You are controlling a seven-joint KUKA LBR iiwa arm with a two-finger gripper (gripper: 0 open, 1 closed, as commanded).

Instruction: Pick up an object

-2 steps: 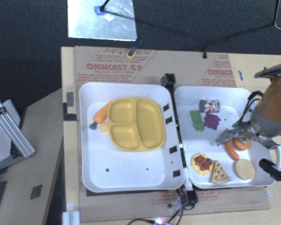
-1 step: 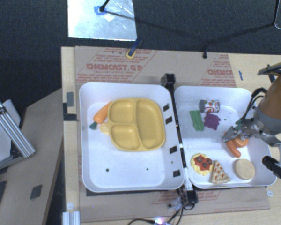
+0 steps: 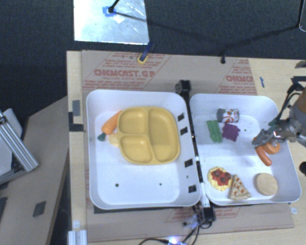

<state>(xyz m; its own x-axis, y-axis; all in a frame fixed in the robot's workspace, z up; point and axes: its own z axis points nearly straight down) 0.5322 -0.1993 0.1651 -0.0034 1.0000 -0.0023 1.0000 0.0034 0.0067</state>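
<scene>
1. In the camera view, the gripper [image 3: 265,138] hung low over the right side of the right bin [image 3: 283,194], reaching in from the right edge.
2. Directly under its tip lay an orange hot dog [image 3: 265,154], one end meeting the fingers. That looked like the object being tried for.
3. The fingers sat closely about the near end of the hot dog, but the metal and the orange blurred together there; I cannot tell whether they were apart, together or clamped on it.
4. Judged from this, the pick was not finished: the hot dog rested on the bin floor or just over it, and lifting clear was left to do.
5. Other things in the right bin lay well apart from the gripper: a small can [image 3: 228,116] at the far side, a green piece [image 3: 213,130] and a purple piece [image 3: 230,132] beside it, a pasta toy [image 3: 219,178], a pizza slice [image 3: 238,188] and a tan round [image 3: 265,184] along the near side.
6. The left bin [image 3: 108,188] held a yellow divided plate [image 3: 147,135], with a carrot [image 3: 110,122] touching its left rim.
7. The arm was cut off at the right edge, and the plate hid part of a small pale item beside the carrot.
</scene>
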